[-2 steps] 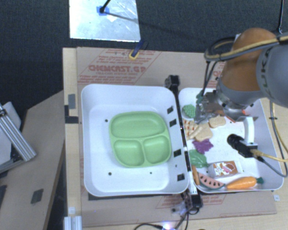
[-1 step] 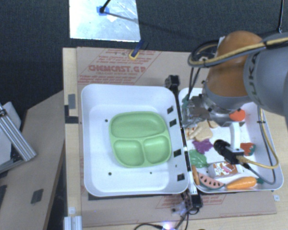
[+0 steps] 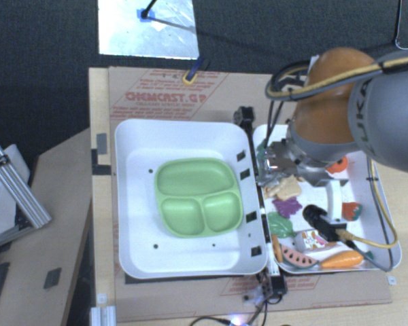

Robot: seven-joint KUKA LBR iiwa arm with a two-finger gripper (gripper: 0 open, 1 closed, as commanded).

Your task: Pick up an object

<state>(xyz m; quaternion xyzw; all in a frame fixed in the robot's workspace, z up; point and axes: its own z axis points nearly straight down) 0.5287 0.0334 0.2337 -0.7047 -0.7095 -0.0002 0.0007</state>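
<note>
My gripper (image 3: 277,174) hangs low over the left side of the right bin (image 3: 383,250), mostly hidden under the grey and orange wrist. Right beneath it lie a tan piece (image 3: 290,187) and a purple toy (image 3: 286,205). Nearer the front are a green leafy toy (image 3: 280,225), a watermelon slice (image 3: 300,257), an orange carrot (image 3: 341,260) and a small printed box (image 3: 313,240). A red strawberry-like toy (image 3: 351,210) lies at the right of the bin. I see nothing clearly between the gripper's parts.
The left bin (image 3: 136,155) holds a pale green divided plate (image 3: 197,197). Black clips run down the wall between the two bins (image 3: 253,202). A red-orange toy (image 3: 337,166) peeks out from under the arm. A shiny sheet (image 3: 148,19) lies beyond the bench.
</note>
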